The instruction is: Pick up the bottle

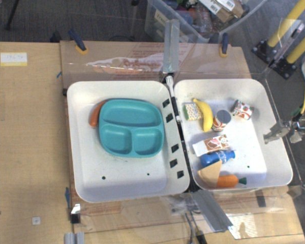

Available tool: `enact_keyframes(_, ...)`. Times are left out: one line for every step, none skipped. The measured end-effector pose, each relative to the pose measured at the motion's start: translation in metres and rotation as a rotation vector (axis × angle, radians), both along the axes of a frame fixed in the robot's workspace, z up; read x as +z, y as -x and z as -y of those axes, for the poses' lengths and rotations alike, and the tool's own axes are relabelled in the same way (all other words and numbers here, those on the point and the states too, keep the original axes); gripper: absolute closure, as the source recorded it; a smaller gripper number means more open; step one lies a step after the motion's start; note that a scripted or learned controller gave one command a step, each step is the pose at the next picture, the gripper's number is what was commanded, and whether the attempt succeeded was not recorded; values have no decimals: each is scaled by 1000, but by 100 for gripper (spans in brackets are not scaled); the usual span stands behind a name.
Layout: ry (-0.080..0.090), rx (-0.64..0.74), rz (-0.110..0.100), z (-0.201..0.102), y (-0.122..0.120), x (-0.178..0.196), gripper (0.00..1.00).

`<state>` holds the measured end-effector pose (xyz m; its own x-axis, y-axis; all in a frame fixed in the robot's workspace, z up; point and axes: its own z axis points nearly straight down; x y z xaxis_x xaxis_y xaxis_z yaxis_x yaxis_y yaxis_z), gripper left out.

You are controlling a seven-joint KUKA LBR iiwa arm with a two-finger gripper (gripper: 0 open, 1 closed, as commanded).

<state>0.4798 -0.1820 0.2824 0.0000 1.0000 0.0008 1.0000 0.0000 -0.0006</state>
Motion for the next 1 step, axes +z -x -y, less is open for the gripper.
enact_keyframes(0, -14, 0, -71, -26, -133, 0)
